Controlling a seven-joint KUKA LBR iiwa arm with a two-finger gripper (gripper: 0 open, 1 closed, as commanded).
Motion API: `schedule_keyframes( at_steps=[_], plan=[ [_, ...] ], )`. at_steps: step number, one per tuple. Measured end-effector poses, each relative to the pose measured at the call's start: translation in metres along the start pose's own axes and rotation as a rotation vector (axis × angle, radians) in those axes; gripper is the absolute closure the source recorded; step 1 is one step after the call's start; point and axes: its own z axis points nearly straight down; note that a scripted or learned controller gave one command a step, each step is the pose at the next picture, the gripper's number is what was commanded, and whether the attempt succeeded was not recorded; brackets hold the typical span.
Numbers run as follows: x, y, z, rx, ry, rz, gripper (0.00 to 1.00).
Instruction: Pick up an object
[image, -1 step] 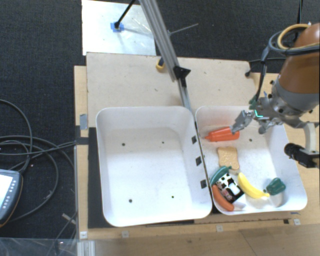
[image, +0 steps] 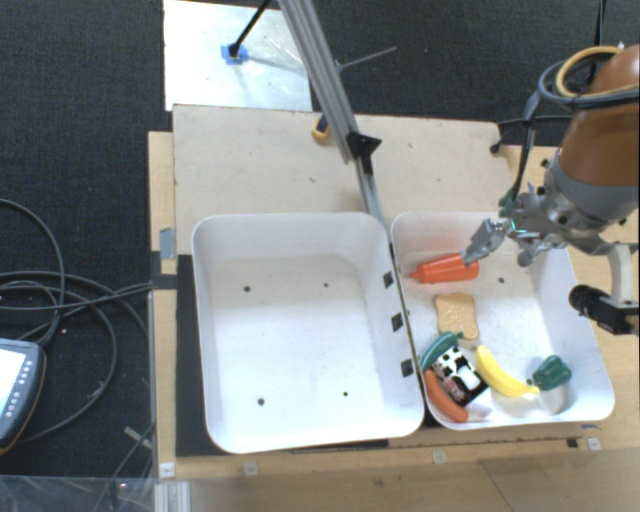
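Carrot (image: 446, 268), orange, lies at the right bin's (image: 590, 400) ten o'clock corner, and that looks like the target. Left bin (image: 290, 240) sits alongside on the table (image: 260, 160). Toast (image: 457, 315) lies at the carrot's six o'clock, banana (image: 503, 373) further down. The gripper (image: 482, 247) hangs at the carrot's two o'clock end, one of its fingers (image: 484, 240) touching or just above it; clenched or released, I cannot tell. Judged step: closing in. Next it needs a firm close and lift. The arm slants in from three o'clock.

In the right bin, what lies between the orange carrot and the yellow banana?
In the camera view, the slice of toast lies between the carrot and the banana, on the right bin floor.
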Motion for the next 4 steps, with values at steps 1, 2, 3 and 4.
schedule_keyframes(
  at_steps=[1, 2, 3, 4],
  plan=[
    [-0.009, 0.002, 0.057, 0.006, 0.000, 0.003, 0.00],
    [-0.007, -0.001, 0.099, 0.005, 0.001, 0.002, 0.00],
    [-0.010, -0.001, 0.142, 0.005, 0.000, 0.002, 0.00],
    [-0.010, 0.001, 0.128, -0.002, 0.000, 0.002, 1.00]
  ],
)
